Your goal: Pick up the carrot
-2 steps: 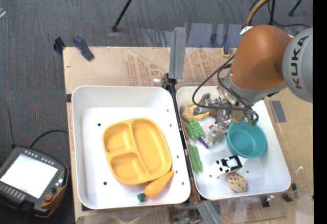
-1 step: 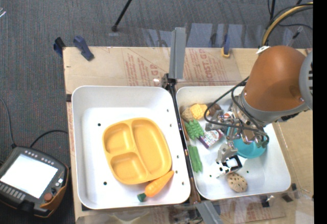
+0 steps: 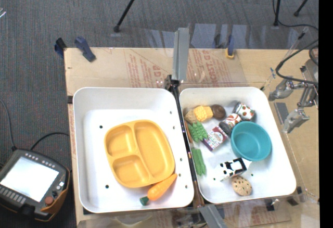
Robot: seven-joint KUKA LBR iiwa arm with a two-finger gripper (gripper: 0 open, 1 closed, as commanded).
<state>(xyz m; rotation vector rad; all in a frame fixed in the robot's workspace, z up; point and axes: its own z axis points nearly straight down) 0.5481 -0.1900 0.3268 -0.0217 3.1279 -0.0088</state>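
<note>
Looking down on both bins now, and finding the carrot (image 3: 162, 187) in the left bin (image 3: 86, 98), down at the near right corner. Lying flat and slanted, orange body tucked against the near rim of the yellow plate (image 3: 139, 153), green stub pointing toward the near wall. Probably resting there simply because plate and bin corner leave a narrow channel for it. Over on the far side, catching the gripper (image 3: 297, 103) parked outside the right bin (image 3: 260, 91), off past its outer wall and well apart from the target. Clenched or released? Cannot tell at this size and angle, though certainly carrying nothing orange. So judging this as the very start: approach not yet made. Crossing the whole right bin first, over the teal bowl (image 3: 251, 141), the corn (image 3: 203, 113), the cow toy (image 3: 232, 167) and the cookie (image 3: 241, 186), so staying high looks wise. Then the tight part: plate rim touching on one side, the dividing wall just beside on the other, the near wall close below. Open room only along the carrot's length toward the corner and straight up. Best guess: closing across the body mid-length, coming straight down, and lifting vertically to avoid nudging the plate or clipping the wall.
</note>
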